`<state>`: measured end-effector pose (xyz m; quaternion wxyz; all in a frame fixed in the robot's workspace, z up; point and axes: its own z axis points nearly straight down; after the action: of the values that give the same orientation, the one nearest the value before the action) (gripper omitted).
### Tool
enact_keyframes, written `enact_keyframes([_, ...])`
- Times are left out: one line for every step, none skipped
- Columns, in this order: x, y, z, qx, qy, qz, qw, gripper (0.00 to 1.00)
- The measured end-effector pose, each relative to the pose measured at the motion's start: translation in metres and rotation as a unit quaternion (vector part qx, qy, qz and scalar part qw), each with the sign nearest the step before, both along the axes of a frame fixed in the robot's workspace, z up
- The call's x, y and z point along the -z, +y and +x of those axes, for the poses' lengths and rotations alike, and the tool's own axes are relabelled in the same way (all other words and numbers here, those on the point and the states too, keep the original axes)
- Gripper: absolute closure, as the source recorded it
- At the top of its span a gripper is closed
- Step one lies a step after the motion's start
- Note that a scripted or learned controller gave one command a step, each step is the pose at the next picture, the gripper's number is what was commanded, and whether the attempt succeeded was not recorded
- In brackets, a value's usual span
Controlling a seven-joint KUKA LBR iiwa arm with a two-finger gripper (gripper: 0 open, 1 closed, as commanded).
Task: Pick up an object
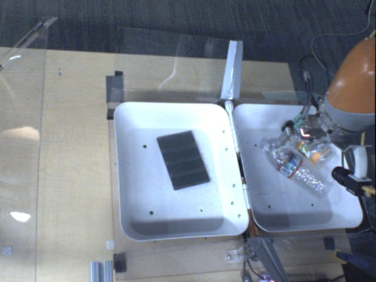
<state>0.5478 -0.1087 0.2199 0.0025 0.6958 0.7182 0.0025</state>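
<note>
The right bin (258,210) holds a clear plastic bag (296,163) of small coloured items, lying right of centre, while the left bin (132,216) holds a flat dark ribbed pad (183,159) near its middle. The gripper (304,131) sits at the bag's far edge beneath the orange-banded arm (352,90) — whether its jaws are spread or pressed together cannot be told, and nothing shows the bag caught. Judged light, soft, crinkly and slippery, the bag would likely deform under a pinch — its bunched middle looks the safest hold.
</note>
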Motion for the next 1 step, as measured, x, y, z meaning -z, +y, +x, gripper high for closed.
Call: enact_keyframes([0.1304, 0.0001, 0.0335, -0.105, -0.003, -0.0013, 0.9945, 0.00])
